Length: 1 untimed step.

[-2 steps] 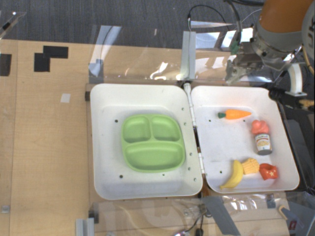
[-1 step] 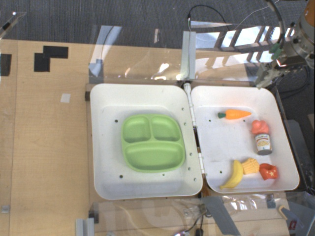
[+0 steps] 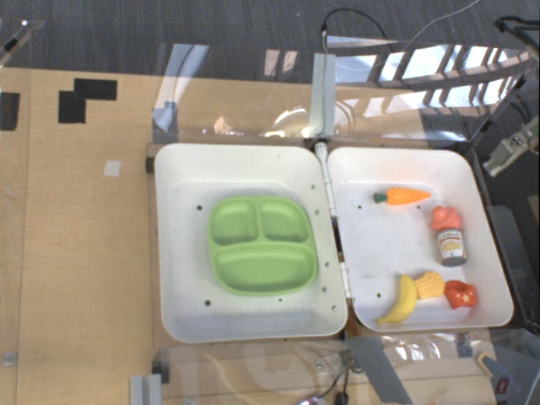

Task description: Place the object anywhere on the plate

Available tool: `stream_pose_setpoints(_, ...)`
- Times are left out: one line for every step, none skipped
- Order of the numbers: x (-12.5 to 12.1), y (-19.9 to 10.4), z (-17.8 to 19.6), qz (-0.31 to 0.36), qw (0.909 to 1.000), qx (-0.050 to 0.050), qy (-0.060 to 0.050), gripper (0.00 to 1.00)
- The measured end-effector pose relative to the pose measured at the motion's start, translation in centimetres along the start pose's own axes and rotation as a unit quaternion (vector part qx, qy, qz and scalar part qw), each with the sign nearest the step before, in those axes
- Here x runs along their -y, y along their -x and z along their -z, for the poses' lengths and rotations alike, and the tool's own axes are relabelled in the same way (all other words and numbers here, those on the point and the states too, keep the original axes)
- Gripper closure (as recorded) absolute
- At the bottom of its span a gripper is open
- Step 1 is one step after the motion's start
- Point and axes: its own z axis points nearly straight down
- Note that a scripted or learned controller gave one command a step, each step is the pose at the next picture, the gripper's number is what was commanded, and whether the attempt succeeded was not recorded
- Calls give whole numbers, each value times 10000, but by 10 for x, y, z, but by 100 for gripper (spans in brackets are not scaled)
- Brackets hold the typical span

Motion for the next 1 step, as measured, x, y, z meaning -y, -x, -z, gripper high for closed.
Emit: stream_pose_setpoints(54, 48, 0, 1841, 9829, 12, 2, 100)
